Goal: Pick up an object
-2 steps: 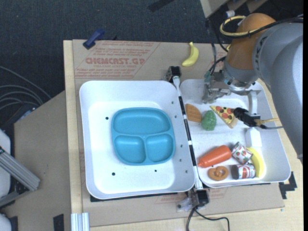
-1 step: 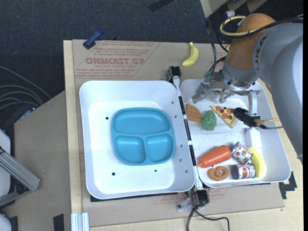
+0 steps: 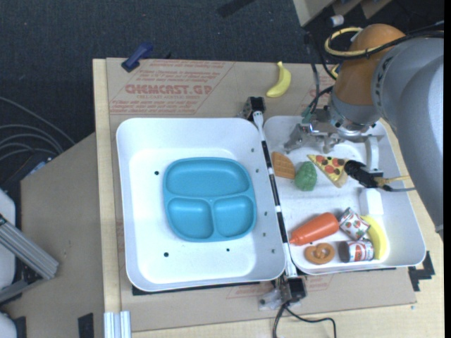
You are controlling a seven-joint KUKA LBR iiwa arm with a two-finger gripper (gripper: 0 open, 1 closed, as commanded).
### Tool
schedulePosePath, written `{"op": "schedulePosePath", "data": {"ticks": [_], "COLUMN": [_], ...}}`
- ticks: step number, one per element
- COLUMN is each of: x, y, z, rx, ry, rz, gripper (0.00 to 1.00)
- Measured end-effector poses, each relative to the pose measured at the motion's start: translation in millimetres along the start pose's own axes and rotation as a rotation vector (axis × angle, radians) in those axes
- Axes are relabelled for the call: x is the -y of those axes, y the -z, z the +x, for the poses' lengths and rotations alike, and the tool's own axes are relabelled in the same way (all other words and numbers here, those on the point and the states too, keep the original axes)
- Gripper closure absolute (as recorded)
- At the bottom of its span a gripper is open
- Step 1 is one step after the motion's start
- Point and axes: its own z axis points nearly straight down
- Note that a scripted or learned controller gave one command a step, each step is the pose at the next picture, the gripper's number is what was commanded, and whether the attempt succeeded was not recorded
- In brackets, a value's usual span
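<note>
My gripper (image 3: 312,141) hangs over the far end of the right bin (image 3: 409,248), its fingers spread open with nothing between them. Just below it lie a brown toast slice (image 3: 283,165), a green broccoli (image 3: 306,176) and a pizza slice (image 3: 330,167). Nearer the front of the bin are an orange carrot (image 3: 315,228), a small can (image 3: 352,224), a second can (image 3: 359,251), a banana (image 3: 378,236) and a round orange-brown piece (image 3: 320,253).
The left bin (image 3: 134,189) holds a blue divided plate (image 3: 208,197). A second banana (image 3: 279,82) lies on the cardboard behind the bins, and a blue object (image 3: 137,56) lies at the bench's far left edge. The arm covers the right bin's far right corner.
</note>
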Motion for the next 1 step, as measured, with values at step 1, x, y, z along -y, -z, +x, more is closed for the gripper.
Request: {"op": "schedulePosePath", "data": {"ticks": [1], "x": [-0.7], "y": [10.5], "z": [0.2], "rx": [0.001], "ry": [0.0], "rz": [-0.002], "gripper": [1.0]}}
